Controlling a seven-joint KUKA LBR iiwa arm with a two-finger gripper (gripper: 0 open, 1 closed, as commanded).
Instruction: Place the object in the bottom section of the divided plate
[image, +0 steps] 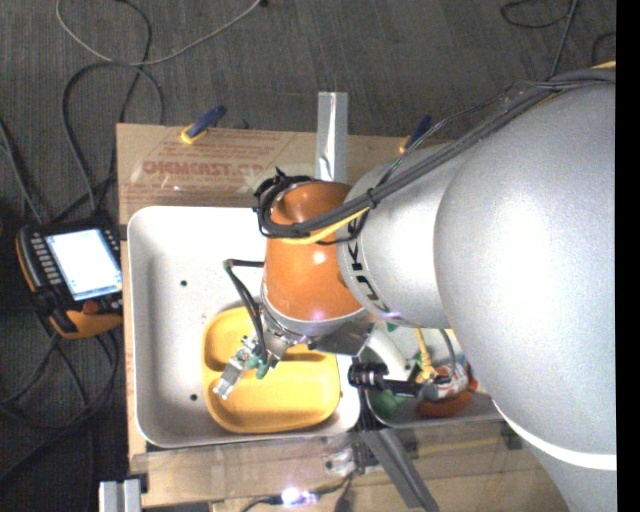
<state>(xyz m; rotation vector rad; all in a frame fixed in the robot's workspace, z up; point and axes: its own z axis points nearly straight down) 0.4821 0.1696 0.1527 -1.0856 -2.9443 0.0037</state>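
Over the left of the two shallow white plastic bins (160, 300) the big grey arm (500, 270) with its orange band (305, 270) pretty much hogs everything. Under it sits one yellow divided plate (290, 395), lying flat in that bin's near corner. The gripper (235, 378) hangs right above the plate's left part; honestly can't tell its state or whether it's got anything. Right bin (400, 415): a few small jumbled items, too hidden to count.

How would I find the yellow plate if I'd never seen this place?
Look at the white bin on the left side of the bench. The yellow plate lies in its near corner, under the gripper. It is the one bright yellow thing on the white floor.
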